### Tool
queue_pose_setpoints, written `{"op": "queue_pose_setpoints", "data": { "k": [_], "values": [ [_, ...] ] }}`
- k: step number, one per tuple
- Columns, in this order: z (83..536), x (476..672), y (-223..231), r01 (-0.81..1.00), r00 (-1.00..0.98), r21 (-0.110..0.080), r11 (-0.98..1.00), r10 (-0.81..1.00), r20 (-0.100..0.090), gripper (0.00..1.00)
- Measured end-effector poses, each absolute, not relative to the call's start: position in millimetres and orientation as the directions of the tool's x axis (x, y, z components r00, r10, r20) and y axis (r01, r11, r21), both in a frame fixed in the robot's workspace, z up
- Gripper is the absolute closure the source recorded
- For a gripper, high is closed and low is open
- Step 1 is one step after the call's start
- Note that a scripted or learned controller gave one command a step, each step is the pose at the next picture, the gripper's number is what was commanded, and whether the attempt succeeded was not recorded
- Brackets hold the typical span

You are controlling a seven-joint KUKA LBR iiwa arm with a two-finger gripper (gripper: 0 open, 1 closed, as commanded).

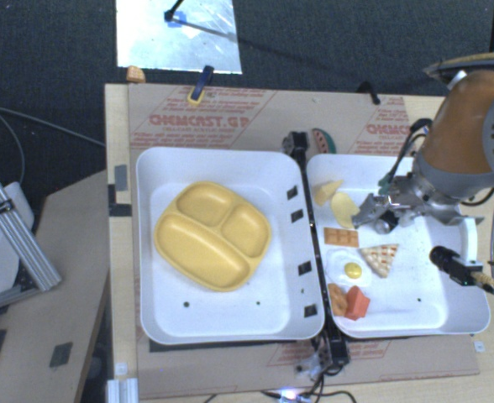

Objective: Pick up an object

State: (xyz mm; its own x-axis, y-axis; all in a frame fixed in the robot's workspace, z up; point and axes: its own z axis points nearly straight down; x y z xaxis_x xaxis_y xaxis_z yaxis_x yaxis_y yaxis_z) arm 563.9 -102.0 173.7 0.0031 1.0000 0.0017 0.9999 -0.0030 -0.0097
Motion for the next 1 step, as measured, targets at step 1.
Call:
{"op": "queue_pose_setpoints", "data": {
  "k": [1],
  "values": [
    [142.4,522.7,-213.4,1.000,0.008,-0.001,-0.008,1.000,-0.003,0.00]
  ]
}}
